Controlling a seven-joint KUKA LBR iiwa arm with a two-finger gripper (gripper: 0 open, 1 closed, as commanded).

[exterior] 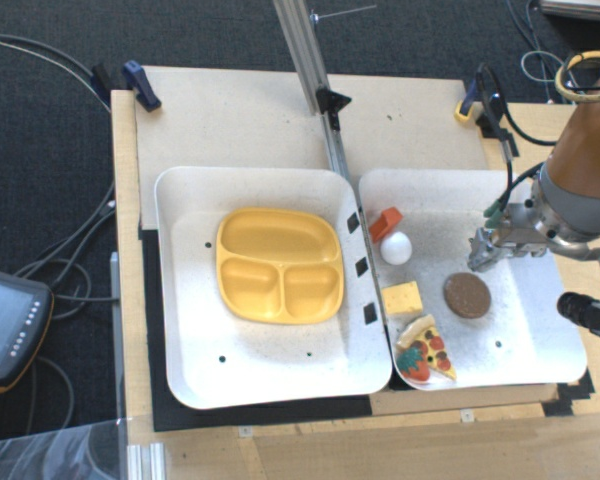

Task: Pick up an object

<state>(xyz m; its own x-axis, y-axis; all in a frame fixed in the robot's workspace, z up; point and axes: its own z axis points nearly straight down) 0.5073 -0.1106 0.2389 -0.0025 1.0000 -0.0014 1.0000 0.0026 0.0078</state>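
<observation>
In the right bin lie a brown round patty, a yellow cheese block, a white egg, an orange-red piece and a pizza slice. My gripper hangs over the right bin, just above and to the right of the patty. Nothing shows between its fingers. The left bin holds a yellow divided tray.
A metal pole slants down to the ridge between the bins. Blue clamps sit at the bench's back corners. Cables run along the right back. A black part juts in at the right bin's edge.
</observation>
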